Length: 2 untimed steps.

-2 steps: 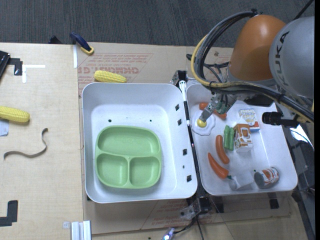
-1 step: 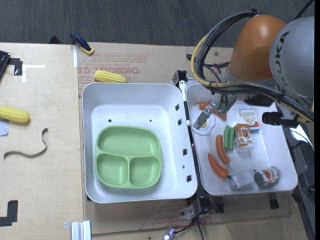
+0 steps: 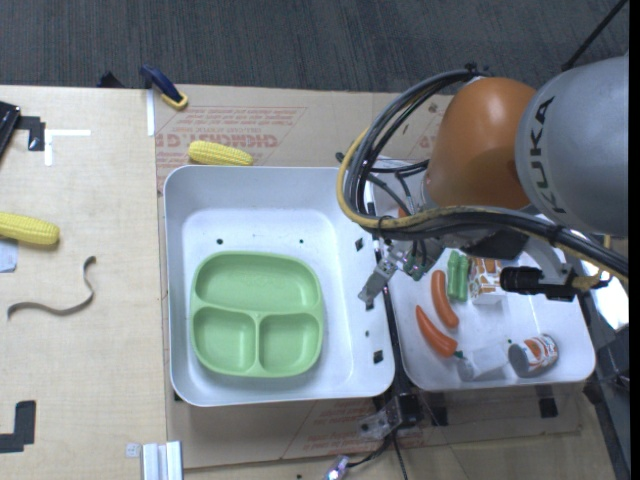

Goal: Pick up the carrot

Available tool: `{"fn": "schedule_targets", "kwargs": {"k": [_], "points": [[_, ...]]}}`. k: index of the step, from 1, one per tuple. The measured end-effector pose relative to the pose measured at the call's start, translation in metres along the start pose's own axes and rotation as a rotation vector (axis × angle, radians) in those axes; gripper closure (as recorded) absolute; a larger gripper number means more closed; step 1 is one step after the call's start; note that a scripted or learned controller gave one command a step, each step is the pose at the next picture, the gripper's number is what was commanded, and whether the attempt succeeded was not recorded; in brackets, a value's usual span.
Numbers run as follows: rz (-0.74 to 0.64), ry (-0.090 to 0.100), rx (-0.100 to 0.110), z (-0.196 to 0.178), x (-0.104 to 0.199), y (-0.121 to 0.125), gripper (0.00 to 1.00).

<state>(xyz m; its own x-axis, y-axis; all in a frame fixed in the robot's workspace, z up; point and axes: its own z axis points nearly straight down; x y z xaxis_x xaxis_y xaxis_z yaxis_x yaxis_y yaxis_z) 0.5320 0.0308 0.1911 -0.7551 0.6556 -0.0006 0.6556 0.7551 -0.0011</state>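
Note:
Two orange-red long pieces lie in the right bin [image 3: 560, 368]: one [image 3: 443, 298] nearly upright in the view, the other [image 3: 435, 331] slanted just below it. Either could be the carrot; I cannot tell which. My gripper [image 3: 380, 278] hangs over the divide between the two bins, to the left of both pieces and apart from them. Nothing shows in its grasp. The grey arm and its orange band [image 3: 480, 138] cover the back of the right bin.
The right bin also holds a green item [image 3: 458, 273], a small carton [image 3: 487, 278], a can [image 3: 537, 354] and a grey object [image 3: 480, 364]. A green divided plate [image 3: 258, 313] sits in the left bin [image 3: 180, 268]. Two corn cobs [image 3: 220, 153] [image 3: 28, 230] lie outside the bins.

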Motion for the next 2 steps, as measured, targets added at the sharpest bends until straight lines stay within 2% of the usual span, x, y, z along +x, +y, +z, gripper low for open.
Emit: {"fn": "schedule_targets", "kwargs": {"k": [1,2], "points": [[0.098,-0.003,0.0,0.0,-0.061,0.022,0.0],[0.355,0.001,0.002,0.001,0.039,0.042,0.0]]}}
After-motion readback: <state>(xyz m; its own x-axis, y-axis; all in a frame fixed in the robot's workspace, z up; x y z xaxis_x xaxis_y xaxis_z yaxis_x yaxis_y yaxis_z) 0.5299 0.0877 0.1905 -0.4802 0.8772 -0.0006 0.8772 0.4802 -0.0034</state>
